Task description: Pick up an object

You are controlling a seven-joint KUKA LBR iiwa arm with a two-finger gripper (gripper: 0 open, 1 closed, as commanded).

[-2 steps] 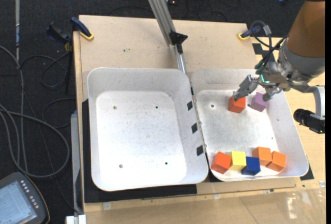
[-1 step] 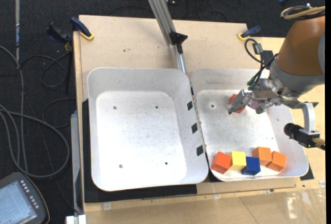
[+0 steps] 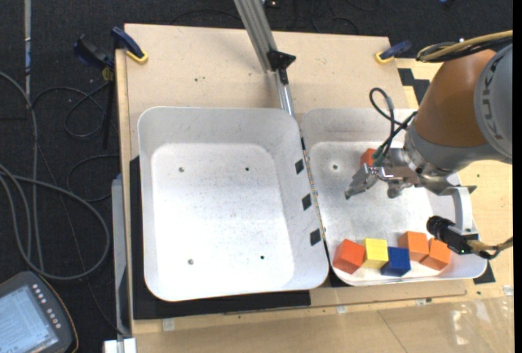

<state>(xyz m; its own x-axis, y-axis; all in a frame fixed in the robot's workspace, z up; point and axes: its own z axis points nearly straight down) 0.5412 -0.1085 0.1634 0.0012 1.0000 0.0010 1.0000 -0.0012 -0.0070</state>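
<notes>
Along the lower right bin's [image 3: 326, 180] near rim sit an orange block [image 3: 349, 255], yellow block [image 3: 376, 249], blue block [image 3: 398, 261] and two orange blocks [image 3: 426, 249]. Farther up, the gripper [image 3: 373, 178] hangs, half-hidden; an orange scrap shows behind it, and its jaw state cannot be told.

A robotics lab: clamped bench [image 3: 212, 66], loose cables [image 3: 49, 172], teach pendant [image 3: 28, 319].

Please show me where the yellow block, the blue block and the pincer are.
yellow block [image 3: 376, 249]: camera view, top face.
blue block [image 3: 398, 260]: camera view, top face.
pincer [image 3: 371, 184]: camera view, between its fingertips.
</notes>
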